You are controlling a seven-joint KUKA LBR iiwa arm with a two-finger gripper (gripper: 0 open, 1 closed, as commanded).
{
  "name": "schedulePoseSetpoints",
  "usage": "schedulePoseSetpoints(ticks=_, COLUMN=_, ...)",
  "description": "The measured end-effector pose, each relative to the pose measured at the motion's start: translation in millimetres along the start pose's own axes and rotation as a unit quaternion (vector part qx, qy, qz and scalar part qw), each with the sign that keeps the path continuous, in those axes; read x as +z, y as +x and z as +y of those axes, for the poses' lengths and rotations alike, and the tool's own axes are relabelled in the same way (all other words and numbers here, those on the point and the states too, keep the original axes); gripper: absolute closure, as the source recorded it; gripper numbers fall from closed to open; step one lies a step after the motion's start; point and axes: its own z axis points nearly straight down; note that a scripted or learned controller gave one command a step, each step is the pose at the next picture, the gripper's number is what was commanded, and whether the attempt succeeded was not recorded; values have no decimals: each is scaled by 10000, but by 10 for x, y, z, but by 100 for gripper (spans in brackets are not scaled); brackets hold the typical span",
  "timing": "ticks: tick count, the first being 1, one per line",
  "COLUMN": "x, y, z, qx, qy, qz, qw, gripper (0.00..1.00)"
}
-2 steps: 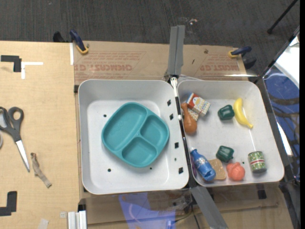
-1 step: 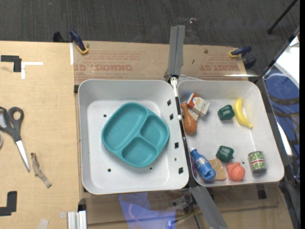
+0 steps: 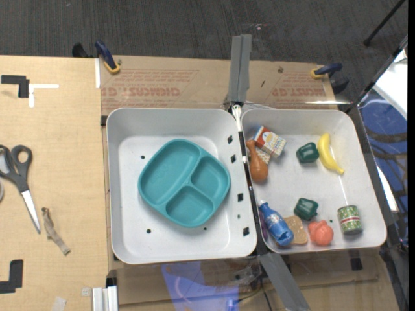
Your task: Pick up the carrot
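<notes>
While cardboard (image 3: pixel 155 83) lettering reads mirrored, labels blur.

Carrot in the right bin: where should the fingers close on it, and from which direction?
The carrot lies roughly lengthwise along the right bin's left wall, its upper end against the small carton. Probably best: come straight down and close across its thicker lower half, below the carton. The wall side looks tight, so finger clearance there is the risk.
</notes>
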Motion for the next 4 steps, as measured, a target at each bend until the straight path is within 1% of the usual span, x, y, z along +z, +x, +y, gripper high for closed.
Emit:
schedulePoseSetpoints(ticks=1, x=1528, y=487, z=320, qx=-1724, qy=-44, qz=68, qw=9850, gripper=100)
schedulePoseSetpoints(ticks=2, x=275, y=253, z=167, qx=-2273, qy=-40, qz=50, qw=9738, gripper=100)
schedulePoseSetpoints(ticks=3, x=194, y=235, z=159, qx=-2255, qy=-38, qz=28, qw=9742, gripper=100)
schedulePoseSetpoints(ticks=4, x=1881, y=915, z=608, qx=-3016, qy=-61, qz=59, qw=9534, gripper=100)
